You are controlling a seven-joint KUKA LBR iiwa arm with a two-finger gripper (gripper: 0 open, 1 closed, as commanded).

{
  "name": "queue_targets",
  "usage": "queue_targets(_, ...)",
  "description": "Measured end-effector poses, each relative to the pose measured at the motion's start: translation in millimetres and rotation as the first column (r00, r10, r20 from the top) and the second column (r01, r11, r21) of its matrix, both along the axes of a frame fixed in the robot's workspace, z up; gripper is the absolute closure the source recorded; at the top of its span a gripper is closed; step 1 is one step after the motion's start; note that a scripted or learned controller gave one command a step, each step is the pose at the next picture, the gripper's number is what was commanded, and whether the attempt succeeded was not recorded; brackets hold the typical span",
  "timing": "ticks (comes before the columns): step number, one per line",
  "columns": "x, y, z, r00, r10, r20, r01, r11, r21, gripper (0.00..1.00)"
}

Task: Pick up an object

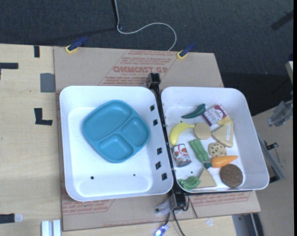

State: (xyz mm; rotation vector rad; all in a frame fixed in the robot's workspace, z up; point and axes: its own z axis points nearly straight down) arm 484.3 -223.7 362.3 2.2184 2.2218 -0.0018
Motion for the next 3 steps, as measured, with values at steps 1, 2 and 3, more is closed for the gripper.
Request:
queue_targets(1,0,0,183,1.000,0.001,0.018,-0.001,1.000,-0.006,1.00)
queue_targets(2,0,63,173,1.000,0.005,0.000,-0.005,1.000,0.003,1.00)
queue_targets(3,0,129,173,1.000,0.006,-0.001,-0.006,1.000,0.003,1.00)
